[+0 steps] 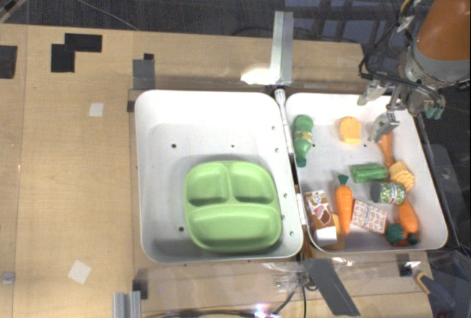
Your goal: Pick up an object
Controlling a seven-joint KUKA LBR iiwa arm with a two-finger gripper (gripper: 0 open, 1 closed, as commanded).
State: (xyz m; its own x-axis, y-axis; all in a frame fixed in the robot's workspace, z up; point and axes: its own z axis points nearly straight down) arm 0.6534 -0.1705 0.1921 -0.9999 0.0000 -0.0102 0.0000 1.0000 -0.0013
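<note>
Gripper (pixel 388 120) is seen w/ fingers apart, nothing held, over right bin (pixel 437 200) far edge. Small carrot (pixel 385 148) lies just below it; judged light, stiff, smooth plastic, best gripped across mid-body

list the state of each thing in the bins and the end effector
green divided plate: flat, upright, in left bin
green bottle: lying on its side, right bin
carrot: lying flat
can: on its side
end effector: above right bin's far corner, holding nothing
</note>
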